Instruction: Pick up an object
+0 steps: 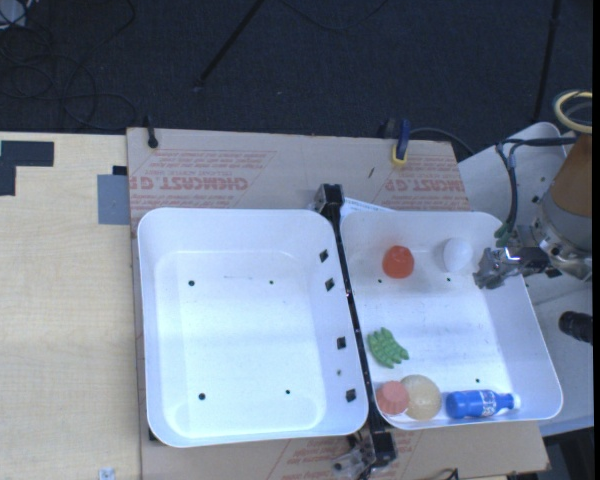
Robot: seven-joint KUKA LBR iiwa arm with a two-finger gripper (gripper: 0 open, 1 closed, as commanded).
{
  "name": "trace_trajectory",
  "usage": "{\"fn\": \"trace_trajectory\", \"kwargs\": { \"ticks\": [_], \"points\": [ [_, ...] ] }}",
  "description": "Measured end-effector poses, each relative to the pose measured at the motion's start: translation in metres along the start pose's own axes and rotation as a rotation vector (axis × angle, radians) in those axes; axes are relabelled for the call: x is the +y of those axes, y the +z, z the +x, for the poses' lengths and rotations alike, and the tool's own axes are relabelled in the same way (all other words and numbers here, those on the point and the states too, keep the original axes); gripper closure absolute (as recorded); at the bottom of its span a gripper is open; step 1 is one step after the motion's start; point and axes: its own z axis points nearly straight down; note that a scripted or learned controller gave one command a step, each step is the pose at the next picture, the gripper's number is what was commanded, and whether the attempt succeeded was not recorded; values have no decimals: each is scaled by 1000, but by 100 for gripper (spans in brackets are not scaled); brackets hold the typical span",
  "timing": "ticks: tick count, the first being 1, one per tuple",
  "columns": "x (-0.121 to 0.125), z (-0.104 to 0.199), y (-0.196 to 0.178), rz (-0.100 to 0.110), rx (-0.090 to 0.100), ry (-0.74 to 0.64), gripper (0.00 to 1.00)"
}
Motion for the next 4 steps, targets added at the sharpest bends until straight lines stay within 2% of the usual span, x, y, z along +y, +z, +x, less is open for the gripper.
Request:
{"fn": "trace_trajectory", "kwargs": {
  "ticks": [1,2,3,4],
  "points": [
    [26,-2,109,10,2,-3,100],
    [27,-3,93,6,1,-3,100],
    [27,-3,93,6,1,-2,0],
    [27,-3,83,7,2,-2,100]
  ]
}}
